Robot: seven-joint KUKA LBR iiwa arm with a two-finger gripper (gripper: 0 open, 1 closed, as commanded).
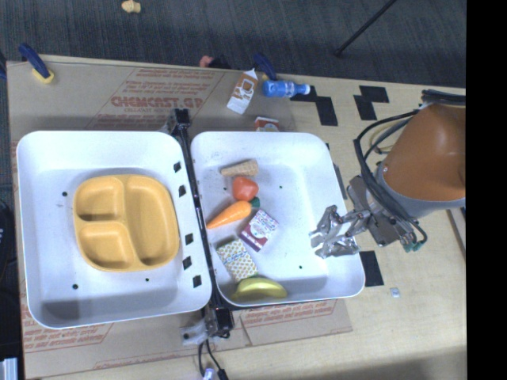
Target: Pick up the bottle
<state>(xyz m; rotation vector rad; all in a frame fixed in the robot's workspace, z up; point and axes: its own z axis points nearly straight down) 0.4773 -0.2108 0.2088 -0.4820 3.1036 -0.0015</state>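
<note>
The counter [412,323] carries two shallow white bins side by side, their inner rims meeting down the middle. The left bin [40,212] holds a yellow divided plate [125,220] set near its centre, with bare white floor all around it. The right bin [305,172] has its things gathered along its left half: a wafer cone [240,168] at the top, a red tomato-like piece [245,188] below it, an orange carrot [230,214] lying at a slant, a small red-and-white packet [259,229], a patterned cracker packet [237,260] and a yellow-green banana-like piece [257,289] against the near rim. The right half of that bin's floor is open.

The arm [428,161] comes in from the right, its orange band over the counter just outside the right bin. The jaws [331,234] hang over the bin's right rim, above bare floor — they look spread, with nothing between them.

The bottle [283,89], blue with a pale cap end, lies on its side on the counter beyond the far rim of the right bin, outside both bins. It is well apart from the jaws, up and to their left in the view, with the bin's far wall between. A small carton [242,92] lies just beside the bottle on its left, and another small packet [266,123] sits close to the bin's far rim.
</note>
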